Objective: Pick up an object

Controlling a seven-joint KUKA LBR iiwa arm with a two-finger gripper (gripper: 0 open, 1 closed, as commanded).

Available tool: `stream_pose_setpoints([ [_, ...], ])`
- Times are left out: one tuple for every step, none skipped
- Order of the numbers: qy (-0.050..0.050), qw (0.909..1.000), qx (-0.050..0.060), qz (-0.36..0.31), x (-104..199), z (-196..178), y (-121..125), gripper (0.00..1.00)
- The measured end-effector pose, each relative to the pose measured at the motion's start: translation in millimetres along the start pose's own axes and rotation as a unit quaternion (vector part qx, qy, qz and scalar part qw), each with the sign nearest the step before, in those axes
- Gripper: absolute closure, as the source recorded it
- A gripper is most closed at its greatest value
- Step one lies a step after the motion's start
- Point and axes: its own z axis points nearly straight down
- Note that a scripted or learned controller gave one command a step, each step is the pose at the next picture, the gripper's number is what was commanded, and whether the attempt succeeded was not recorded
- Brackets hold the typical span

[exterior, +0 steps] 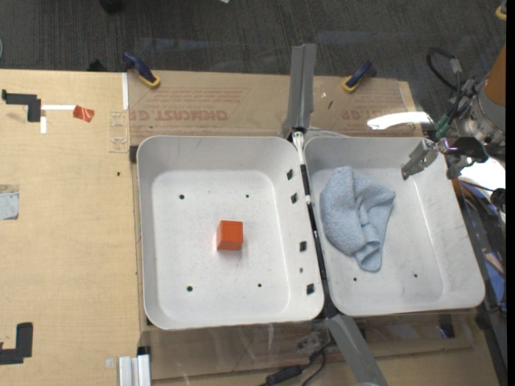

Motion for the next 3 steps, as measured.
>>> stream_pose_setpoints([
  [0.0,0.9955,0.001,0.095,44.1,47.0,-55.4,0.0],
  [0.001,0.9837,0.0,0.18,60.4,174.2,-88.0,0.0],
  [0.0,0.9471,0.0,0.321,129.3,74.3,-84.3,0.0],
])
